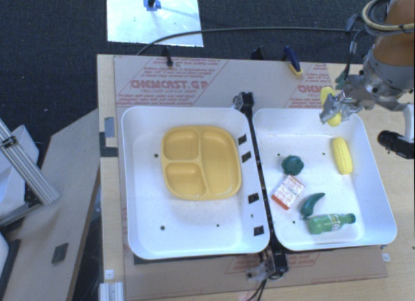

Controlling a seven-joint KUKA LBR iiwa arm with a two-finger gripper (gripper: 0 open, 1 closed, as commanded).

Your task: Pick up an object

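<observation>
My gripper (332, 108) hangs over the far rim of the right bin (373, 183), at its back right corner. A small yellow object (334, 120) sits between its fingers, with yellow showing above and below them, lifted off the bin floor. In the right bin lie a yellow corn cob (342, 156), a dark green round piece (292, 164), a red and white packet (288, 192), a green pepper (311, 202) and a green bottle (329, 222).
The left bin (142, 183) holds a yellow divided plate (200, 162). A black hinge strip (254, 170) runs between the bins. A blue clamp (293, 60) sits on the board behind the right bin. A black cable arcs across the back.
</observation>
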